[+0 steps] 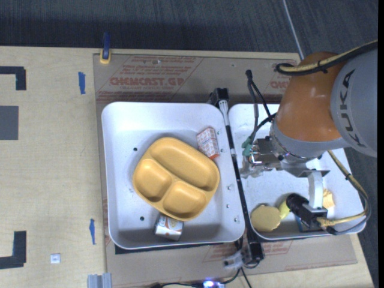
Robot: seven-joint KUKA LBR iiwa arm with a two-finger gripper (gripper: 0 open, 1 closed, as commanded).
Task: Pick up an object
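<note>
My gripper (pixel 257 158) hangs over the left part of the right bin (pixel 264 188), close to the wall between the two bins. A round yellow object (pixel 266 217) lies in that bin's front left corner, just in front of the gripper and apart from it. In the left bin (pixel 117 161) a yellow divided plate (pixel 175 177) lies in the middle. A small red and white packet (pixel 207 141) rests at the plate's far right edge. Another small packet (pixel 168 227) lies at its near edge, partly under the rim. The arm hides much of the right bin's floor.
The grey and orange arm (pixel 312 110) covers the right bin's far half. Black cables (pixel 255 92) run along the divider and over the bin's back rim. Blue tape marks (pixel 81 83) sit on the wooden bench to the left.
</note>
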